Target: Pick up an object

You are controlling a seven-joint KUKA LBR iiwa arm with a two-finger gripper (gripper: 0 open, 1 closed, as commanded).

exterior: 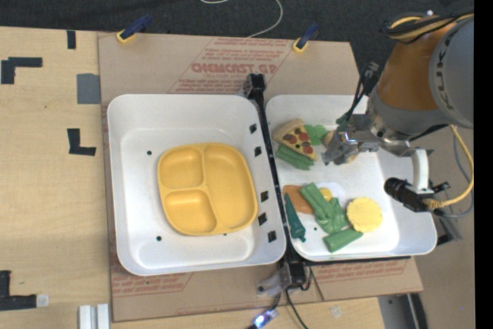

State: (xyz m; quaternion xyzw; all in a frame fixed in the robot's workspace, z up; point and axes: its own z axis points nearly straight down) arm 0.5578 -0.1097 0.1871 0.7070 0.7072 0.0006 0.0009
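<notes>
While the gripper [340,148] hung low in the right bin [400,243], its jaws slightly spread and gripping nothing, the pizza slice [296,138] lay just beside it; crowded toys could foul a fingertip there.

Toys [323,206] crowd right bin [400,243] (far corner seemingly open).

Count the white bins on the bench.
2: left bin holding the yellow divided plate; right bin holding the toy food, under the pincer.
</notes>
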